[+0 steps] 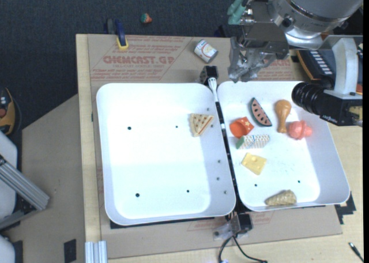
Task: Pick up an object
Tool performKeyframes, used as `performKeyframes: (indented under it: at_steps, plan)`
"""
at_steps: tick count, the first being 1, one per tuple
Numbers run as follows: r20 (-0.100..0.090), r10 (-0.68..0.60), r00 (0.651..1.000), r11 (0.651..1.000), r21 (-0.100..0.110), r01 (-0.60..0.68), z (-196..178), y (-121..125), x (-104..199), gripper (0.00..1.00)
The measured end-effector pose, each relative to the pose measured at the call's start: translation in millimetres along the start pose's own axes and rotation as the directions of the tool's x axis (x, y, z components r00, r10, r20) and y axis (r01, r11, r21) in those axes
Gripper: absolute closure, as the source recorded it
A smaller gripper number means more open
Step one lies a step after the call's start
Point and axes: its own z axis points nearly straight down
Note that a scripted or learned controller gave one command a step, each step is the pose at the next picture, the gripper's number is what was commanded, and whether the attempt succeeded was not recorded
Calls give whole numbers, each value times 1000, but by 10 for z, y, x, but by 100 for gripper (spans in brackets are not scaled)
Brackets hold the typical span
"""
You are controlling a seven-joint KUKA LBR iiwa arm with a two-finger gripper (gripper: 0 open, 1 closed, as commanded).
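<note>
Tool point(249, 70) above right bin's point(323, 194) far edge, toys mid-bin

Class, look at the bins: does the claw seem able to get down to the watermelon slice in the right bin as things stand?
Probably yes. The claw hangs over the right bin's far edge, and the watermelon slice lies just in front of it, uncovered, with a gap separating it from the red piece beside it.

Left bin point(115, 141) lay mostly open, lone waffle piece point(201, 123) at its right edge, right bin point(323, 169) crowded across its far half, near-right corner free.
</note>
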Motion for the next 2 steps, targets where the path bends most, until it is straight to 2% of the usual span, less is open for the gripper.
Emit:
performKeyframes:
  at_steps: [1,2]
  plan:
    - [0,3,1000,1000,1,-3,3,5,588,100]
    - [0,5,1000,1000,1,-5,3,8,944,100]
